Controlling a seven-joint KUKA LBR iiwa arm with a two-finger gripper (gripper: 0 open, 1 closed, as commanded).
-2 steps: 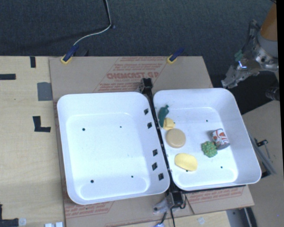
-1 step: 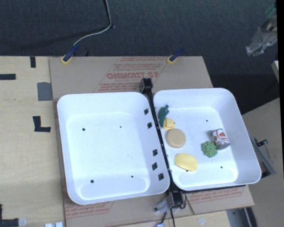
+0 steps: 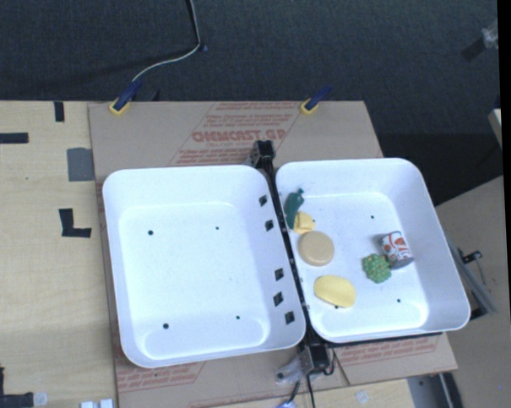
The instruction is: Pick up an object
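White right bin (image 3: 424, 191): tan disc (image 3: 317, 248) near left wall; claw state cannot tell.

This looks like a robotics lab or test cell. Two shallow white bins (image 3: 191, 269) sit side by side on a brown cardboard sheet (image 3: 235, 132) held by yellow-and-blue clamps (image 3: 124, 99) at the upper edge. The wooden bench (image 3: 27, 209) at the left of the frame bears black tape marks, and a cable (image 3: 185, 41) trails over dark carpet at the top.
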